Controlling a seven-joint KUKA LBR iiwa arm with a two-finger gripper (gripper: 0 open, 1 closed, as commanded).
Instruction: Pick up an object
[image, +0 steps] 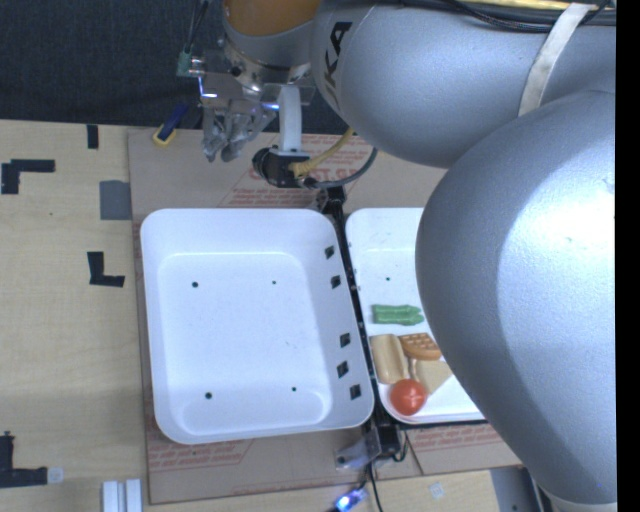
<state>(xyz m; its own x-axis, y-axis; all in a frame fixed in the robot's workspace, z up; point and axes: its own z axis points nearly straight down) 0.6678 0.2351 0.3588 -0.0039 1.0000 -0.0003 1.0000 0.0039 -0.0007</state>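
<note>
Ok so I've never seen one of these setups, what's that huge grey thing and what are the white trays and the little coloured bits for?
The big grey shape is a robot arm, seen close from one camera fixed above the bench and looking down at a slant. Its hand hangs at the top of the picture, beyond the trays, with nothing visibly between its fingers. The left bin and the right bin sit side by side. In the right bin lie a green piece, a waffle-like piece, a tan bread-like piece and a red ball, probably toy food. The arm's job is to pick one up.

Bright, even overhead light; soft glare on the arm (520, 250), slightly blurred.
</note>
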